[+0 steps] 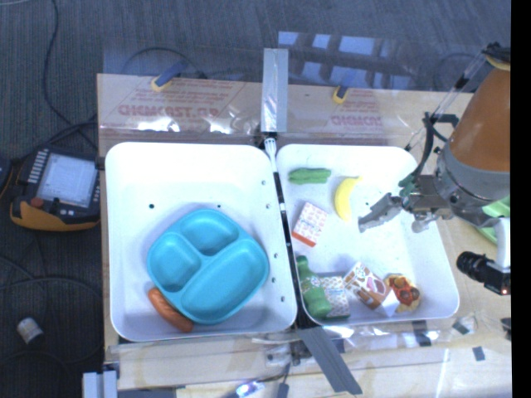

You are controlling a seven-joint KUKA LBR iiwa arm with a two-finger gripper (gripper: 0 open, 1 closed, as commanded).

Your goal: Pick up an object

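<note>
The arm hangs over the right bin (431, 301) from three o'clock. Its jaws (397, 214) stand spread with nothing between them, poised above bare floor where there is room to descend. The nearest pick is the banana (344, 197), just to their nine o'clock; the green pod (309, 175) lies at the bin's eleven, the small carton (309, 223) near its centre-left. Packets crowd the six o'clock wall, awkward to reach. The left bin (133, 189) keeps the blue tray (208, 264).
</note>
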